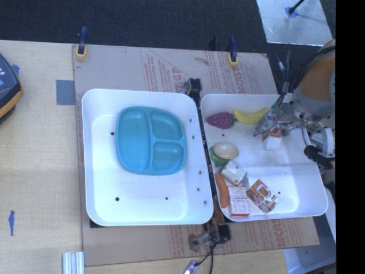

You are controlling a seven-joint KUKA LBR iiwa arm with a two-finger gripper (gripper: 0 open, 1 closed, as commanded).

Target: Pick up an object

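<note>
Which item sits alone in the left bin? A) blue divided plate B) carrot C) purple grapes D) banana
A: the blue divided plate lies in the left bin, while the banana, carrot and grapes lie in the right bin.

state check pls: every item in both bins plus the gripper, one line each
Blue divided plastic plate: flat in left white bin, nothing on it.
Yellow toy banana: lying at far edge of right white bin.
Purple toy grapes: lying beside banana.
Orange toy carrot: lying along near-left wall.
Gripper: low over a small white-and-orange box; grasp unclear.
</note>
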